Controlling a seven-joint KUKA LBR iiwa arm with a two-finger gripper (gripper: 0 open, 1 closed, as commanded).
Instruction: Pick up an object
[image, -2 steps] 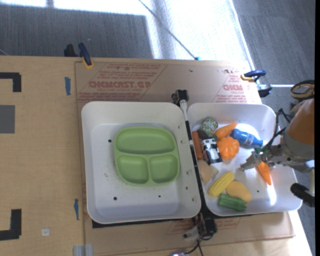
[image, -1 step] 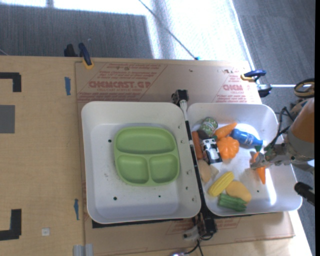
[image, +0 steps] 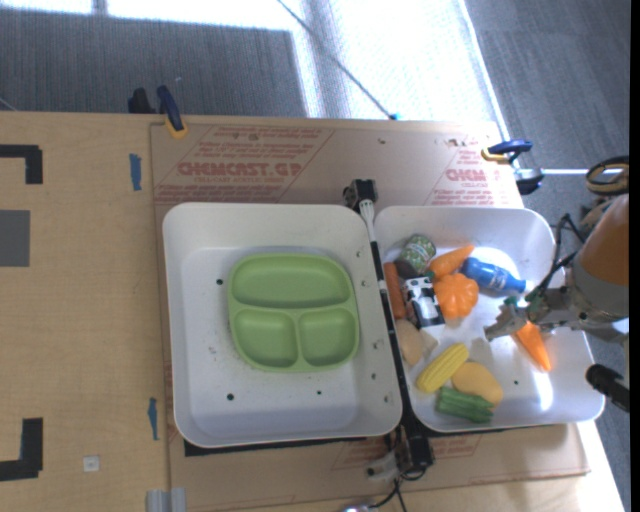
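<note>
The right bin (image: 545, 232) holds several toy foods. At its right side lies an orange carrot (image: 534, 346), and my gripper (image: 512, 322) hangs right over the carrot's upper end, reaching in from the right. Whether the carrot is in its grasp cannot be made out. Just above the gripper lies a blue bottle (image: 492, 274), with an orange pumpkin (image: 457, 296) to the left. A second carrot (image: 450, 261) and a green ball (image: 419, 247) sit at the back. Yellow corn (image: 441, 366), a yellow fruit (image: 477, 381) and a green vegetable (image: 463, 404) lie at the front.
The left bin (image: 190, 300) bears a green divided plate (image: 293, 309). A black-and-white toy (image: 423, 300) and a tan piece (image: 415, 345) rest along the right bin's left wall. Clamps (image: 505, 151) stand at the cardboard's back edge.
</note>
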